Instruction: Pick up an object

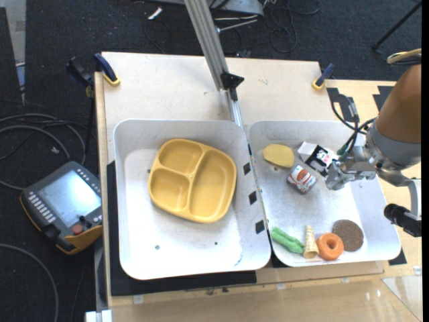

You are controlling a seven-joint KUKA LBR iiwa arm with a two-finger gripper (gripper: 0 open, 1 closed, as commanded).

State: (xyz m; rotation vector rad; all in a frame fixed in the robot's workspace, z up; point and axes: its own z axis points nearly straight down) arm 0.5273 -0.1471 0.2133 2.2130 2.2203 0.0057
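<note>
Orange ring lying well clear, the gripper is hovering just right of the small can, jaw state indiscernible.

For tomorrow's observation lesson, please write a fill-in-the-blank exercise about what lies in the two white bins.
1. The yellow plastic plate in the left white bin has ____ compartments.
2. The orange ring-shaped toy doughnut lies in the ____ bin.
3. The round brown cookie lies beside the orange ____.
4. The gripper hovers over the ____ bin.

Missing words: three; right; doughnut; right
</note>
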